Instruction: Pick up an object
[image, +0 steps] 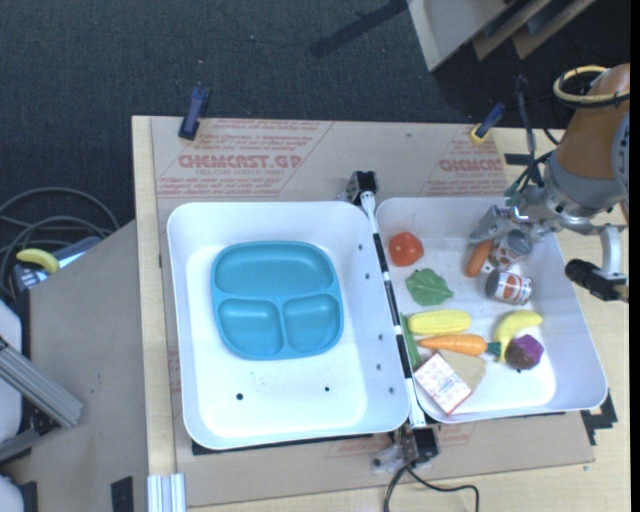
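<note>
My gripper (503, 238) hangs over the far part of the right bin (580, 340), reaching in from the right. Just below and left of it lies an orange sausage-shaped toy (477, 258), very close to the gripper. A small can (510, 288) lies on its side just in front of it. Elsewhere in this bin are a red tomato (405, 248), a green leaf (429, 287), a corn cob (438, 322), a carrot (455, 345), a yellow fruit (517, 324), a purple item (525, 351) and a small box (441, 383).
The left bin (190, 300) holds a blue divided tray (278, 298). A black divider clamp (363, 184) sits where the two bins meet at the back. Blue clips (193, 112) hold the cardboard base at its far edge.
</note>
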